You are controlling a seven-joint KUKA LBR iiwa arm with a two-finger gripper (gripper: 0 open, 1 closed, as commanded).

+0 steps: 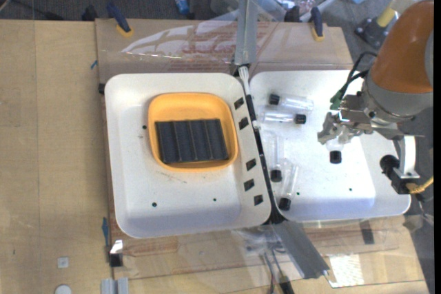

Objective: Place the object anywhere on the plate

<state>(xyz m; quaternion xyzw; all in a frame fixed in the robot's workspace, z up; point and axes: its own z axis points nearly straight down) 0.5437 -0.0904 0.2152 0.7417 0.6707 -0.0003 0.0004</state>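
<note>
The arm reaches in over the right-hand bin (358, 196), its orange band high above the wrist, and the gripper (336, 141) hangs low over the white floor there. From where I stand the jaws point down and the view is too coarse to tell how far apart they are; a small black cap (335, 157) sits just beneath the tips, and it may be the end of a clear tube caught there or merely lying on the floor under them, so I would not call anything held.

The likely objects are the clear plastic tubes with black caps scattered about. Two tubes (289, 102) lie well off to the jaws' far side toward the divider, one behind the other, and another pair (281, 175) lies nearer the front, close against the divider wall. They lie flat and loose, which is probably why the gripper comes straight down on them.

The orange plate (193, 104) sits in the left-hand bin (131, 169), well apart from the jaws and across the divider, with a dark ribbed block (191, 140) resting in its hollow. That block takes up much of the middle, so I judge a tube would have to land on the block or along the rim. No tube lies on the plate yet.
</note>
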